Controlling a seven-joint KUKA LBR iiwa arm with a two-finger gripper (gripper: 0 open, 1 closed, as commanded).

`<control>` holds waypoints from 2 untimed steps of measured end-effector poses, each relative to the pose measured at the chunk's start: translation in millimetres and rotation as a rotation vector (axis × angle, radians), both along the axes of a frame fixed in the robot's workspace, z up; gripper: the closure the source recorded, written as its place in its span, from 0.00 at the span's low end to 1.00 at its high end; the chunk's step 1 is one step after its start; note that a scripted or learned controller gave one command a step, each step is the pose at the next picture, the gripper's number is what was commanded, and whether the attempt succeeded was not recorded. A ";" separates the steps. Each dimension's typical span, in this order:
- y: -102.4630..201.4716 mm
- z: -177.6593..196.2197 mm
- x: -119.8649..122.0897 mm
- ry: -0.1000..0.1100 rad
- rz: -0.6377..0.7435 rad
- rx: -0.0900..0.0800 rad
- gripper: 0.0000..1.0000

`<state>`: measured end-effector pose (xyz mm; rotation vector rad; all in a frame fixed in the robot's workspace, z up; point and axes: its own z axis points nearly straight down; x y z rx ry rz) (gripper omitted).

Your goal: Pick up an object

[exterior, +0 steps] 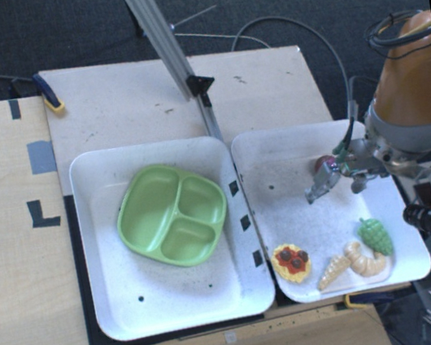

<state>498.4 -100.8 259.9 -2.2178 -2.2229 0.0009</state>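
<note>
The gripper (318, 189) hangs over the right bin (279, 156); I cannot tell its opening or any hold

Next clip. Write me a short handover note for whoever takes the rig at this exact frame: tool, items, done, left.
Tool: over the bare middle of the right bin, nothing seen in it.
Items: small tart, tan pastry and green leafy piece along the right bin's near edge. Green divided plate in the left bin.
Done: nothing picked up.
Left: grasp and lift one item; the three small ones lie closest.
</note>
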 end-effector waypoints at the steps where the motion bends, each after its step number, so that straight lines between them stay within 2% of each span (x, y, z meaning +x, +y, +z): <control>1: -0.2 0.0 0.0 0.000 0.000 0.000 0.00; 2: -6.0 -61.4 2.0 0.007 -0.002 0.000 0.00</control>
